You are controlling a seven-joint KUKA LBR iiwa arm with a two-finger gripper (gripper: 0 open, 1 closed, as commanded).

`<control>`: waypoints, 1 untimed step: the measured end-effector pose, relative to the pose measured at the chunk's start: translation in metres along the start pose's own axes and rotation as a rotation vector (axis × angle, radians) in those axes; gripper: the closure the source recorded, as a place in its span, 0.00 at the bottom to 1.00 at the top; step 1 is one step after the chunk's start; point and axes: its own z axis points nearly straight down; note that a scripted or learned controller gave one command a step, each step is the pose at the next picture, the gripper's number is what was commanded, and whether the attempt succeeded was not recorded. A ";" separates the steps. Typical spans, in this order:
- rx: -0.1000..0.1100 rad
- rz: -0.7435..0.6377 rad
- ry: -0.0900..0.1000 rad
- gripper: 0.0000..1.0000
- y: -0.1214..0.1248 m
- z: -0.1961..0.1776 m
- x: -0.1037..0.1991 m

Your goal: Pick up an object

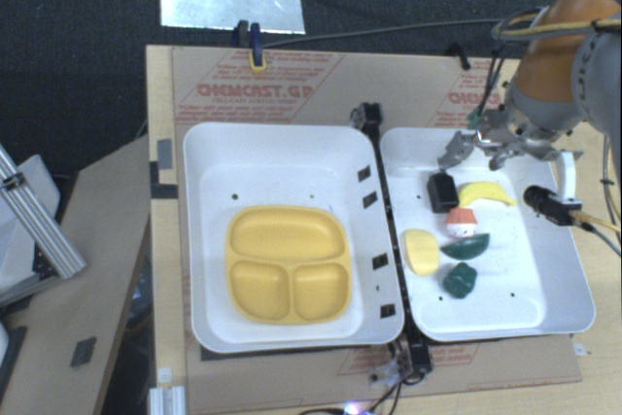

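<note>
Yellow tray [288, 263] in left bin [209, 209]; board [292, 83] reads "CHEMCAST".

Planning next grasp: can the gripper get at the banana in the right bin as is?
Probably yes. The gripper hangs just above the banana, whose top is uncovered; the black block and the red-and-white toy crowd its left end.

Smooth glossy white plastic bins [282, 146]; matt yellow plastic tray [288, 262]; cardboard-look board [292, 83] beneath.
</note>
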 end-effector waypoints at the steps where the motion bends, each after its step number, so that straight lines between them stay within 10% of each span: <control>1: -0.001 -0.004 0.000 0.00 0.009 0.056 0.003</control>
